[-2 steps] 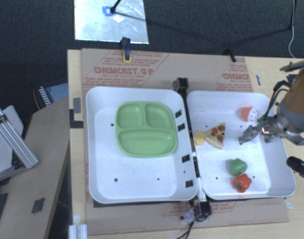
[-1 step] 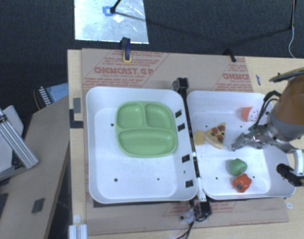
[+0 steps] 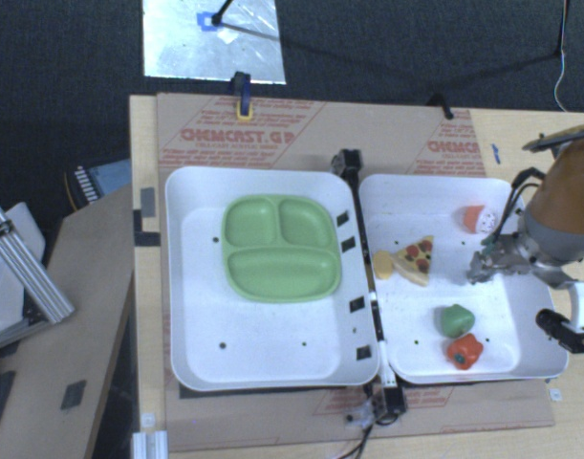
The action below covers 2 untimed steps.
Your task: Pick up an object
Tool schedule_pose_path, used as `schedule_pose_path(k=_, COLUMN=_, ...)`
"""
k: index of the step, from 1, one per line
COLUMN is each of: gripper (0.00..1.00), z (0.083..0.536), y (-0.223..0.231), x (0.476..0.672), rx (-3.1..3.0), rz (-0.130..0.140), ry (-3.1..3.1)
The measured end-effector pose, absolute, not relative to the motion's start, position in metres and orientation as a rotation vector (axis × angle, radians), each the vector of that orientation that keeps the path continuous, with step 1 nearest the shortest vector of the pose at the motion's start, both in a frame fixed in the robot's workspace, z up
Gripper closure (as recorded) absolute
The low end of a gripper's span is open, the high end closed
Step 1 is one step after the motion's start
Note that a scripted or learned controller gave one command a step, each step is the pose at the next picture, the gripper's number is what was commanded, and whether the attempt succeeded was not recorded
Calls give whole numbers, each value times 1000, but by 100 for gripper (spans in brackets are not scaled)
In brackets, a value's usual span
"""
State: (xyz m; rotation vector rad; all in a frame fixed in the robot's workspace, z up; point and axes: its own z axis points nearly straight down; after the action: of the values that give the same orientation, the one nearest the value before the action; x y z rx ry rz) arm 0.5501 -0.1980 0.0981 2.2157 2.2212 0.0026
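Readable text: one brand print, on the cardboard only.
The cardboard sheet (image 3: 272, 127) under the two bins carries red lettering "CHEMCAST GP" at back left, running along its top edge. The same red print repeats at back right near the right bin's (image 3: 530, 361) far corner, set at a slant and partly cut off, so just "CHEMCAST" can be made out there. Smaller red lines sit above and below each print, too fine to read. More red marks show on the cardboard's front strip below the left bin (image 3: 191, 352), illegible.
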Motion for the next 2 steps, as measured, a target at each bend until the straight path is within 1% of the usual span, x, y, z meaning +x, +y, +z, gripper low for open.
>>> schedule_pose_path(k=1, gripper=100, z=158, y=-205, x=546, rx=2217, rz=4, ry=2216)
schedule_pose_path(k=2, gripper=100, z=223, y=-205, x=547, rx=2211, rz=6, ry=2220)
